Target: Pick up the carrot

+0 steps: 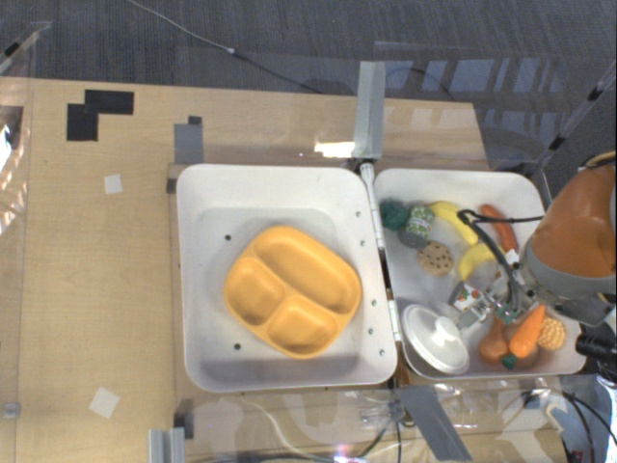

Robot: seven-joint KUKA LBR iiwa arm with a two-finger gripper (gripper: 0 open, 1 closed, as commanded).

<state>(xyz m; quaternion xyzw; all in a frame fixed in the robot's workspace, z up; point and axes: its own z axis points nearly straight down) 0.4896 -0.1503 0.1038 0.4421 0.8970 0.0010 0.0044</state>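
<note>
So the carrot [526, 332] is sitting in the right bin [521, 186], down at about 5 o'clock of that bin, lying tilted with its green tip pointing toward the front rim. It's touching a brownish pear-shaped thing [494, 343] on its 9 o'clock side and a yellow bumpy piece that looks like corn [551, 333] on its 3 o'clock side. The gripper [503, 299] is just beside the carrot at roughly its 10 o'clock, low over the bin; honestly I can't tell whether the fingers are wide or narrow, too much clutter and cable around them, and nothing is visibly between them. The arm's orange band [578, 222] bulks in from 3 o'clock. Rest of the right bin: a silver bowl [436, 339] at 7 o'clock, a cookie [436, 257] near the middle, a banana [461, 231] toward 12, a green veggie thing [407, 219] at 10 to 11 o'clock, and a red-orange hot dog looking piece [501, 226] at 1 o'clock. The left bin [212, 355] holds a yellow divided plate [292, 289] roughly in its middle, well apart from the carrot.
</note>
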